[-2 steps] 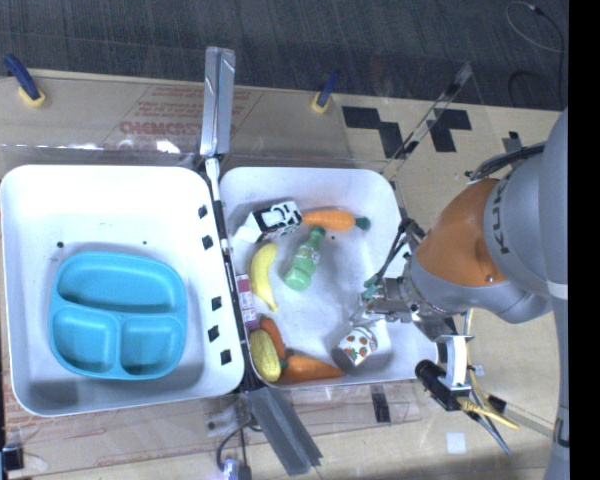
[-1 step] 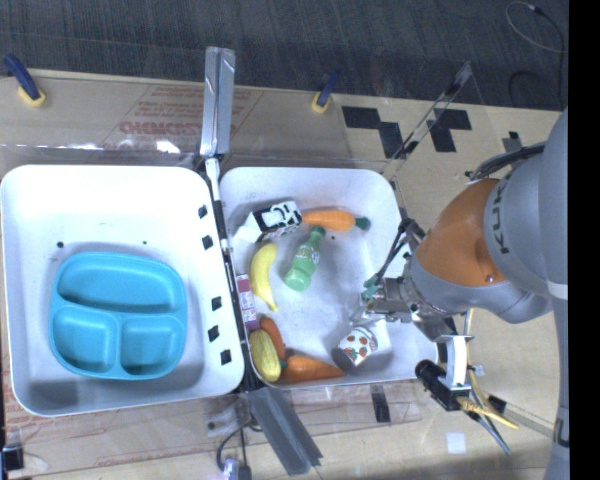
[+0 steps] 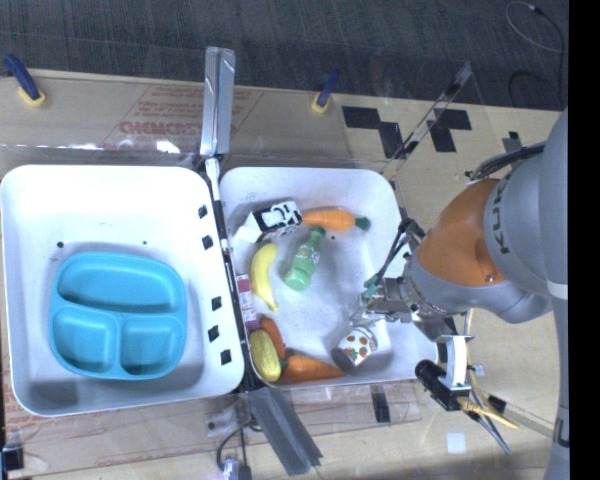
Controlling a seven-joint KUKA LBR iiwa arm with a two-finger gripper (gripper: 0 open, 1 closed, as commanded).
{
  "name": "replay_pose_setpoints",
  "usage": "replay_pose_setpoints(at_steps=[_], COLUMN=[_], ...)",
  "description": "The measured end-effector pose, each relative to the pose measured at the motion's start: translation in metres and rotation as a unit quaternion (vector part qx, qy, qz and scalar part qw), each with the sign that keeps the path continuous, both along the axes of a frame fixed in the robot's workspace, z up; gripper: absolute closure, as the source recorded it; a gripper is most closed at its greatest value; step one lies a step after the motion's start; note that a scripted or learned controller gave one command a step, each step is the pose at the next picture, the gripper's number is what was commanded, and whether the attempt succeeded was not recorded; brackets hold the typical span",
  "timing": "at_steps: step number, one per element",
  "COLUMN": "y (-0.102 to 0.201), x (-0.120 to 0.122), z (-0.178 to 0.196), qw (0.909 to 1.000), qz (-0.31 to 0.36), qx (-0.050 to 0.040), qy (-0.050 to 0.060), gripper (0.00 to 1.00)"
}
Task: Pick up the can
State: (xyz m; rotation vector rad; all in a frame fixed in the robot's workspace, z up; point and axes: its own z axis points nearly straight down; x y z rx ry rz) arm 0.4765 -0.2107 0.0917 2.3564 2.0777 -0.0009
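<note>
Nearest to us is the grey arm [image 3: 500, 243] with its orange band, reaching into the right bin [image 3: 380, 183] from the right. We take that bin as our landmark. Its gripper [image 3: 375, 303] hangs low over the bin's lower right part, just above the can [image 3: 357, 348], which lies on its side near the bin's bottom right corner, white with red and green markings. We cannot tell whether the pincer is spread or pressed together; it is too small and dark against the wrist.

Elsewhere in the same bin lie a green bottle [image 3: 302, 260] near the middle, a banana [image 3: 263, 274] toward the left wall, a carrot [image 3: 327, 220] near the top, and another carrot [image 3: 308, 368] along the bottom edge just beside the can. To the left of our landmark bin sits the left bin [image 3: 20, 298], holding a blue divided tray [image 3: 118, 314].

We judge the step in hand to be the approach: the can is not seen clamped and rests on the bin floor. Next we would want the gripper brought squarely over the can's body, aligned across its narrow width, then lowered and closed, keeping clear of the neighbouring carrot and the bin wall.
</note>
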Motion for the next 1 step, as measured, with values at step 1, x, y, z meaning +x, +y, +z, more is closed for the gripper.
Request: replay_pose_setpoints(at_steps=[1], y=[0.0065], x=[0.0304], z=[0.0575], qw=[0.9989], qz=[-0.048], qx=[0.0007], qy=[0.002], gripper=[0.00])
